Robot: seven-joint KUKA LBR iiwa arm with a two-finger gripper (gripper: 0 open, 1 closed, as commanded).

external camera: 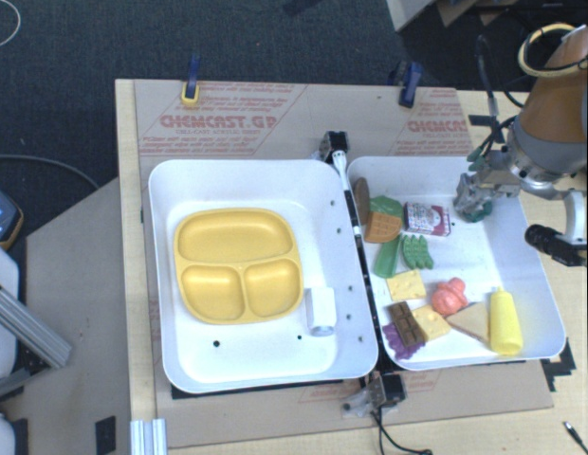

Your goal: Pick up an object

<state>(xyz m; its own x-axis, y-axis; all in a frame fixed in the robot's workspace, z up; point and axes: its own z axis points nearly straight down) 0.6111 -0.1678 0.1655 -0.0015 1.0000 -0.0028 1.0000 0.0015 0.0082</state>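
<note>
Arm reached in from the right edge; I saw the hand [474, 202] low over the upper right part of the right bin [536, 297]. Couldn't tell from this angle how it stood, nor whether it gripped anything.

Right bin held the pile: red packet [427, 219] just left of the hand, waffle [382, 223] and green pieces [405, 252] below it, pink toy [449, 295] mid-bin, yellow bottle [504, 320] lower right, purple bar [402, 326] at lower left.

Left bin [171, 254] carried a yellow tray [239, 263] with a clear cup [321, 310] beside it. Desk [133, 159] under both.
</note>
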